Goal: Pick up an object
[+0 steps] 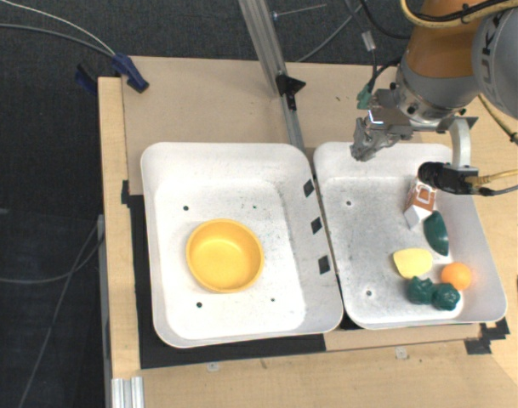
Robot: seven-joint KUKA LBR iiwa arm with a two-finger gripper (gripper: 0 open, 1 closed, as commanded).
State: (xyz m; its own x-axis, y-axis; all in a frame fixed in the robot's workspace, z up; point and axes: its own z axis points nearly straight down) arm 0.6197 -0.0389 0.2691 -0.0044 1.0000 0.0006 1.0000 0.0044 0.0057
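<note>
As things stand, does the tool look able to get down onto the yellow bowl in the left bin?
Probably yes. The yellow bowl sits alone on the left bin floor, open from above with nothing beside it. The tool hangs over the right bin's back edge, so it would have to cross the divide between the bins first.

I look down on a tan wooden benchtop [207,100] resting over dark speckled carpet flooring [37,228]. Thin grey cables [50,25] trail across the carpet; a slanted aluminium post [263,32] rises from the bench.
</note>
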